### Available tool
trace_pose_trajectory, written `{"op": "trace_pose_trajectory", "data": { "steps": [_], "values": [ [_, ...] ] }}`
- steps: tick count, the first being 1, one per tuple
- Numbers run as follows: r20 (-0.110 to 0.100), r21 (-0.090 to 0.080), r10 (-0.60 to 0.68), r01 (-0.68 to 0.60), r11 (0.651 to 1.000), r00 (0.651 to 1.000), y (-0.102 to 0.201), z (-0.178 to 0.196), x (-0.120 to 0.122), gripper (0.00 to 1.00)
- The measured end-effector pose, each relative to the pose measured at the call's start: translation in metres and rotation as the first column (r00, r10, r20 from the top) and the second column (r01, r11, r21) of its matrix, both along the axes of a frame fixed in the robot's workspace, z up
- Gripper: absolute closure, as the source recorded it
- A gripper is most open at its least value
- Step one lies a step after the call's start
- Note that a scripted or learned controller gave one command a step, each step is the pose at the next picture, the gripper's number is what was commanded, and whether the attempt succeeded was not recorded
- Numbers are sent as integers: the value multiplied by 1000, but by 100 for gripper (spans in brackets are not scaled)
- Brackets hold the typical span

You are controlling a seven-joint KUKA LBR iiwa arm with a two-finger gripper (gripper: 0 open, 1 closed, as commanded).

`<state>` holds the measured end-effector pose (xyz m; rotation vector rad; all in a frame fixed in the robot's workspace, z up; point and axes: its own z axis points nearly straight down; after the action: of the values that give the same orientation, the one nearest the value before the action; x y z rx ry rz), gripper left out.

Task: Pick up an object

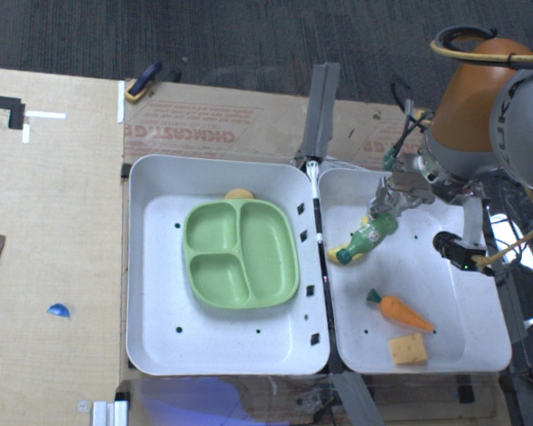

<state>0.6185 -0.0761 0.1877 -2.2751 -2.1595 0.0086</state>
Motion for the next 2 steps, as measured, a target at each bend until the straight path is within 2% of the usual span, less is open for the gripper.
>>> {"op": "trace_pose_trajectory", "data": {
  "steps": [1, 2],
  "values": [
    [-1, -1, -61, 61, 998, 998, 0, 48, -50, 100],
    [-1, 1, 74, -74, 997, 997, -39, 26, -74, 100]
  ]
}}
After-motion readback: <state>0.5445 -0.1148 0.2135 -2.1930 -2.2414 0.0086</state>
